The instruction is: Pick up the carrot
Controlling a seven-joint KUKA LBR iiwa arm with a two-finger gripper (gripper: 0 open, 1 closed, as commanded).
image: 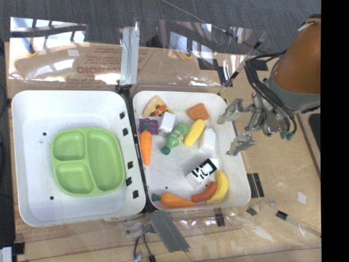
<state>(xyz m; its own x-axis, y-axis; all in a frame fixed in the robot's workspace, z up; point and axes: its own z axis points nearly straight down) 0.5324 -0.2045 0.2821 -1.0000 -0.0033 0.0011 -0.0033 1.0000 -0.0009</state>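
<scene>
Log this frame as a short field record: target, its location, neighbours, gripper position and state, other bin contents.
target: carrot
location: right bin, along its left wall, lying lengthwise
neighbours: purple item above it, green bottle to its right
gripper: over the right bin's right rim, open, holding nothing
gap: gripper well apart from carrot
left bin: green divided plate

Two shallow white bins, the left bin [22,146] and the right bin [180,94], are being carried side by side, touching, on the worktop [283,184].

Orange carrot [145,147] lies lengthwise along right bin's left wall.
</scene>
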